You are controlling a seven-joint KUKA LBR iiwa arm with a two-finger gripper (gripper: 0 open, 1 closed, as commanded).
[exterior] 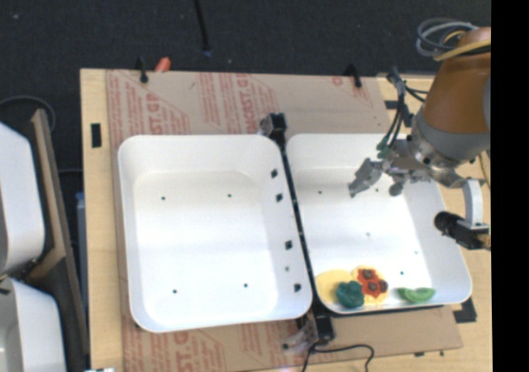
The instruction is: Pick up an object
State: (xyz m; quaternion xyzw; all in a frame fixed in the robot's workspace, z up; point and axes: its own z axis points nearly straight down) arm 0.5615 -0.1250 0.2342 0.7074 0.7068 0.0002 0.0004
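Note:
Several small objects lie along the near edge of the right bin (430, 221): a yellow piece (331, 284), a teal lump (350, 295), an orange and red piece (372, 280) and a green piece (416, 294). My gripper (377, 187) hangs over the far half of that bin, well away from the objects. It is open, its two grey fingers (360, 178) spread apart with nothing between them.
The left bin (132, 197) sits beside the right one, with a black divider strip (289, 213) where the two meet. A black clamp (273, 124) stands at the far end of that strip. Brown cardboard (207, 102) lies under both bins.

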